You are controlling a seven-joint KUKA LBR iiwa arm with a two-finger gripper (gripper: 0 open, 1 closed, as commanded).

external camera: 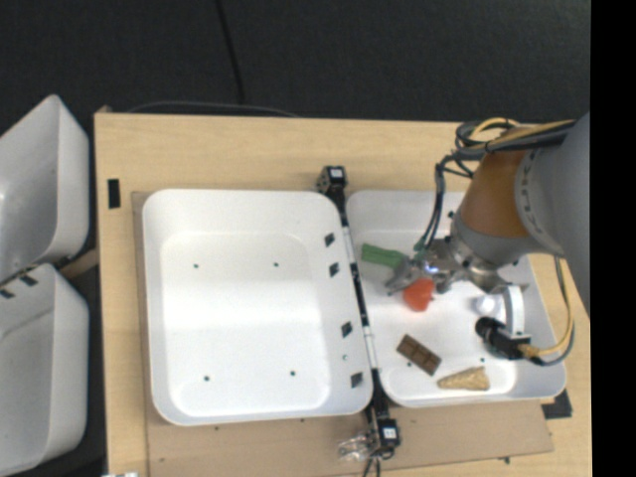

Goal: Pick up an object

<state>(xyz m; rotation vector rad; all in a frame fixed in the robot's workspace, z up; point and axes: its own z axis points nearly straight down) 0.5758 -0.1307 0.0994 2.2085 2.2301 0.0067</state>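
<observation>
My gripper (410, 277) is low in the right bin (393, 217), near its left-middle. A small red object (419, 295) lies right under and slightly right of the gripper tip, touching or nearly touching it. A green flat object (380, 255) lies just up-left of the gripper. Further down the bin floor sits a brown block (418, 355), with a tan wedge (465, 379) near the front wall. The arm hides the bin's right part.
The left bin (159, 296) stands beside the right one, divided by a ridge with black clips (352, 306). White boxes (35, 266) stand off the bench at far left. Bare wooden bench (248, 147) surrounds both bins.
</observation>
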